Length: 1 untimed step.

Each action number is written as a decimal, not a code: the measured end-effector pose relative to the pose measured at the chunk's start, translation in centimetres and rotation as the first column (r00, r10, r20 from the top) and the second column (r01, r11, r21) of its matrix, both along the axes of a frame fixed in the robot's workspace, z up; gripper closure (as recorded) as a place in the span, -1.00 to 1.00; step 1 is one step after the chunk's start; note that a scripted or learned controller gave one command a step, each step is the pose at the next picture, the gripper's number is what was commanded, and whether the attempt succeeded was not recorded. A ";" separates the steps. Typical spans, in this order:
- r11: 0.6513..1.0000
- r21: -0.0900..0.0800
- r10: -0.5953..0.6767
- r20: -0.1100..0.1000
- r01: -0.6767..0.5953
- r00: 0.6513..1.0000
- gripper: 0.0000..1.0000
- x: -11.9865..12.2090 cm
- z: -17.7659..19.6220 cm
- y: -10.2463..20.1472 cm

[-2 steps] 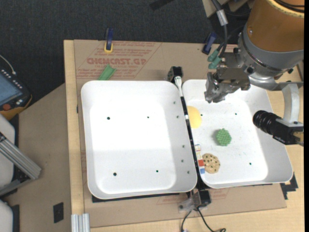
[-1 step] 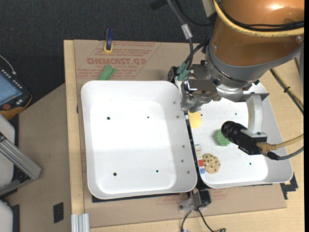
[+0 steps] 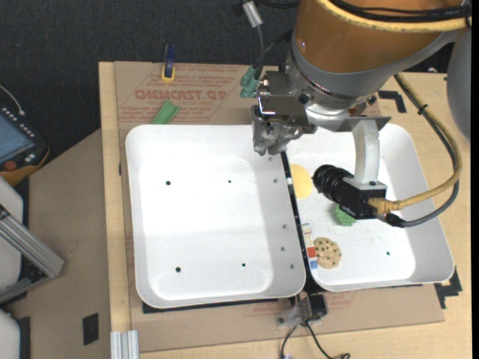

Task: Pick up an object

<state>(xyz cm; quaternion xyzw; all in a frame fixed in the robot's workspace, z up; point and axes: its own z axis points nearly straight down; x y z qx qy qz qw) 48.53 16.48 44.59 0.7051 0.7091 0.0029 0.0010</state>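
My gripper point(image 3: 269, 142) hangs over the far end of the divider between the two bins, at the top left corner of the right bin point(image 3: 419, 268). Just in front of it and to the right lies a pale yellow object point(image 3: 300, 179) against the divider. A small green object point(image 3: 345, 217) sits mid-bin, partly hidden by the black device on the arm. A round speckled cookie point(image 3: 327, 252) lies near the front, with a small red and blue piece point(image 3: 311, 253) beside it at the divider.
The left bin point(image 3: 150, 275) is a plain white tray beside the right one. A black cylindrical unit point(image 3: 340, 189) with a yellow cable point(image 3: 426, 193) hangs over the right bin. On the cardboard behind lie a green strip point(image 3: 165, 112) and a blue clip point(image 3: 169, 62).
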 end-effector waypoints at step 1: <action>1.000 0.001 -0.002 0.004 0.002 1.000 1.00 2.2 6.3 3.7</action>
